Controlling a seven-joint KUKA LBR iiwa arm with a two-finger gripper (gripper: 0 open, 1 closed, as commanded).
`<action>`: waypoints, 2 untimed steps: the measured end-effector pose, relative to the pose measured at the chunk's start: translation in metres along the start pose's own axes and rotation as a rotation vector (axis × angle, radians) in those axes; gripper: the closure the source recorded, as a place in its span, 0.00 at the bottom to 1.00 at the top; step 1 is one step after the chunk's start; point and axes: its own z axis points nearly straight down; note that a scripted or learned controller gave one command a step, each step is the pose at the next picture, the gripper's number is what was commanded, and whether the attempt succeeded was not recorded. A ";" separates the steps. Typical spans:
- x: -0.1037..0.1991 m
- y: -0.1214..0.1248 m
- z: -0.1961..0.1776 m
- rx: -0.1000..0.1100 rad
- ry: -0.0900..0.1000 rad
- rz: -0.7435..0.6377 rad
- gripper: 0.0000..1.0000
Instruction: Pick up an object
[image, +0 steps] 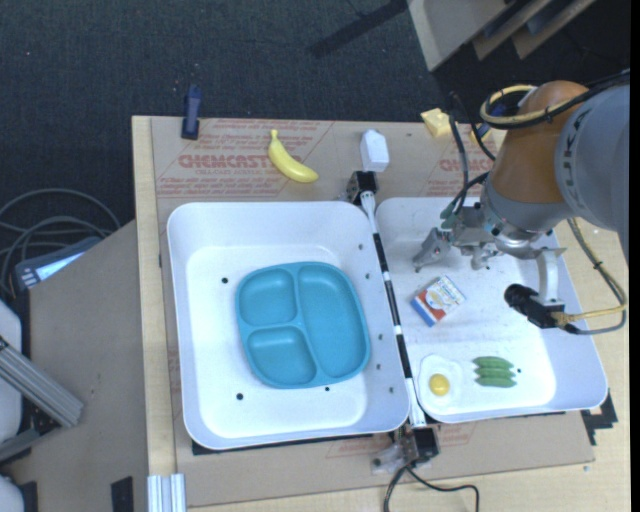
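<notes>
Gripper: the gripper (455, 258) hangs over the far part of the right bin (565, 355), fingers apart, nothing between them.
Likeliest target: a small red, white and blue carton (438, 300), lying flat and askew on the bin floor, just on the near side of the gripper and not touching it.
Other candidates: a toy fried egg (438, 383) and green pea pods (494, 371), both in the near end of the same bin, apart from each other and from the carton.
Left bin: the left bin (200, 250) holds a blue divided plate (300, 323), well apart from the gripper.
Outside the bins: a banana (290, 160) lies on the tabletop (148, 280) beyond the left bin, out of the likely reach.
Stage: judged as approach; no object is lifted yet.
Risk, alignment: the carton lies skewed, so fingers that come down off its axis may catch a corner and spin it away rather than clamp it.
Risk, height: the carton is low and flat; closing too high would slide over its top, while going too low would jam the fingertips on the bin floor.
Risk, wall: a nudged carton could slide left against the bin's wall, where one finger would have no room.
</notes>
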 end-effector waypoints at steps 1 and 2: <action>-0.004 -0.010 0.039 0.000 0.001 0.000 0.00; 0.003 -0.022 0.040 -0.001 0.001 0.000 0.00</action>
